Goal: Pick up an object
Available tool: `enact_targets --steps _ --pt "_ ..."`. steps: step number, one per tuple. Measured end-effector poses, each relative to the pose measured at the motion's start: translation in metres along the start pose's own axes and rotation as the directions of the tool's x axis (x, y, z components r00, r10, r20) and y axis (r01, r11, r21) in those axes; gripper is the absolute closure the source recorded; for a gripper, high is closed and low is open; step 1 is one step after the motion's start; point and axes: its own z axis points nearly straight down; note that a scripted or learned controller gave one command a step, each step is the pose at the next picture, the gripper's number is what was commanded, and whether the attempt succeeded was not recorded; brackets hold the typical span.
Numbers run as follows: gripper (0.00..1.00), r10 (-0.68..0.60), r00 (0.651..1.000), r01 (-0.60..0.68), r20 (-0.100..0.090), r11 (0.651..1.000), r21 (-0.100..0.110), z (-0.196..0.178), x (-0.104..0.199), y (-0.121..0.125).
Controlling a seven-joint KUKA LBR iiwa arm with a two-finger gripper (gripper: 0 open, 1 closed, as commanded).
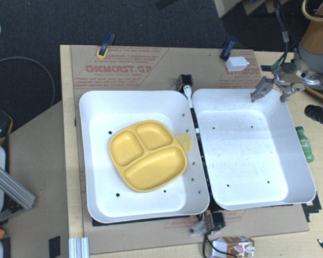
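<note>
item: yellow divided plate [148,155], three compartments, flat in left bin [91,117], centre, tab toward divider between bins.
item: my claw [273,89], fingers spread, nothing between them, over far right corner of right bin [290,181], well apart from plate.
step in hand, as i judge: cross to plate, descend.
method: aim at raised rim or ridge between compartments; flat wells give no pinch. straddle rim, one finger inside, one outside. risk: plate slides, claw closes on air.

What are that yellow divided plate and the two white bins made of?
The yellow plate looks like moulded plastic: one even colour, rounded compartments, a dull sheen. The left bin and right bin look like thin formed plastic too, with smooth, soft-cornered walls, though I can't be sure.
</note>
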Motion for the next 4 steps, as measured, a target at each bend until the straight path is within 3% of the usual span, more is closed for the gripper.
enact_targets --steps 2,3,4 --pt "0.0 -0.006 1.0 0.006 -0.001 1.0 -0.01 -0.17 0.11 -0.096" --pt "0.0 -0.004 1.0 0.004 -0.001 1.0 -0.008 -0.238 0.137 -0.163" --pt "0.0 -0.003 1.0 0.003 0.0 1.0 -0.015 -0.34 0.154 -0.171"
